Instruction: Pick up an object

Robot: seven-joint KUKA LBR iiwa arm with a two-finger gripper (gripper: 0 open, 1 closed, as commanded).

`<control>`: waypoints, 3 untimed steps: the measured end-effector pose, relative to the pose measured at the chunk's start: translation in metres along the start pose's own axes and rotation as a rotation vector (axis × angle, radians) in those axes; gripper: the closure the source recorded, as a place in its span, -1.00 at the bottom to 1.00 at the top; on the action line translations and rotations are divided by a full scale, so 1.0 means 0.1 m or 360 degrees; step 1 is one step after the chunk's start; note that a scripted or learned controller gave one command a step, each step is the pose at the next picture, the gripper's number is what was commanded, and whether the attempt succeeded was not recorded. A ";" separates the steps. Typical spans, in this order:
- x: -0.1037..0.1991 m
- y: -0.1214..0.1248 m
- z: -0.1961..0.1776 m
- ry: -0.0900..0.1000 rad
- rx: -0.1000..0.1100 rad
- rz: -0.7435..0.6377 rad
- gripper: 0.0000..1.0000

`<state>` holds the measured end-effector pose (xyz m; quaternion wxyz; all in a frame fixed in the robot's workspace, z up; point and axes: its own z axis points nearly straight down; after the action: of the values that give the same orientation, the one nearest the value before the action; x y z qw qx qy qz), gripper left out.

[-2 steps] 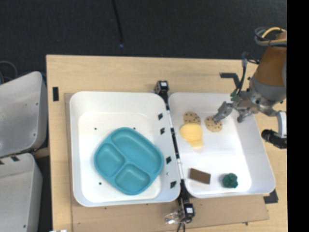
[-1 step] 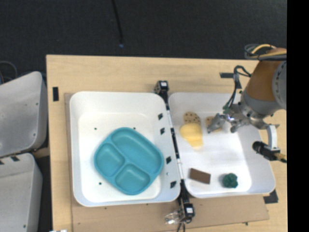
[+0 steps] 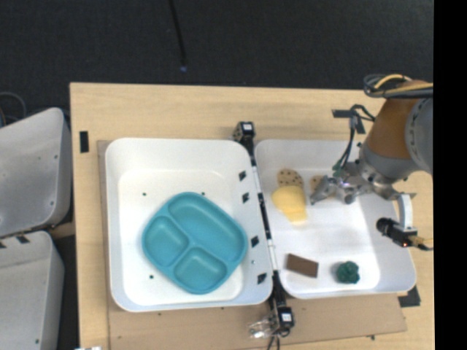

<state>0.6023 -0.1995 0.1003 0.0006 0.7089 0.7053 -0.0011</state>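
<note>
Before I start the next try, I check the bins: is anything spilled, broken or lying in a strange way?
Nothing stands out. The blue divided plate lies flat in the left bin. In the right bin, the yellow sponge, brown block and green object rest apart. The gripper is beside the sponge.

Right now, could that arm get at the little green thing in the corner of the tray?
Probably yes. The green object lies alone near the right bin's front, apart from the brown block, with nothing over it, and the gripper hovers in the same bin.
</note>
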 end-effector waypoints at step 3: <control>-0.04 0.11 -1.35 -0.0001 -0.0015 -0.0013 1.00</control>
<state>0.6137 -0.2034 0.2350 0.0042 0.7060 0.7081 0.0021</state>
